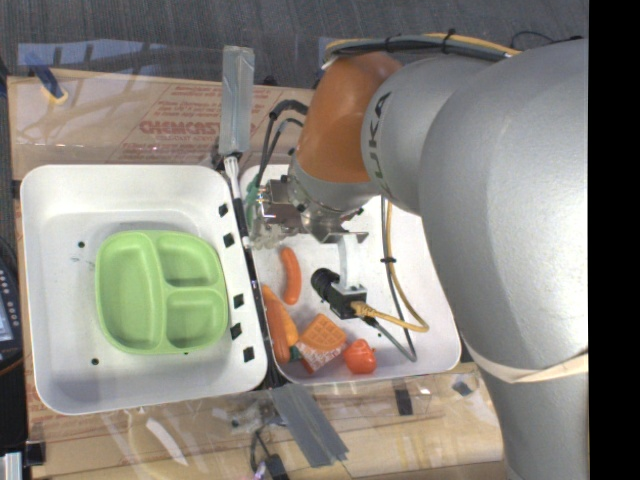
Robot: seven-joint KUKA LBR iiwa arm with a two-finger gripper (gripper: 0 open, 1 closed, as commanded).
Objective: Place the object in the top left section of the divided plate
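Note:
A green divided plate (103, 293) lies in the left bin (50, 208), with one large section on its left and two smaller ones on its right, all bare. My gripper (268, 215) hangs over the top left corner of the right bin (435, 313), close to the wall between the bins. Just below it lies an orange sausage (290, 273). Further toward the front are an orange carrot (279, 325), a waffle-patterned orange piece (322, 336) and a red tomato-like piece (360, 358). Nothing shows between the gripper's tips.
The grey arm with its orange band (345, 118) covers the back and right of the right bin. Black clips (232, 238) line the ridge between the bins. A grey taped strip (237, 98) stands at the back.

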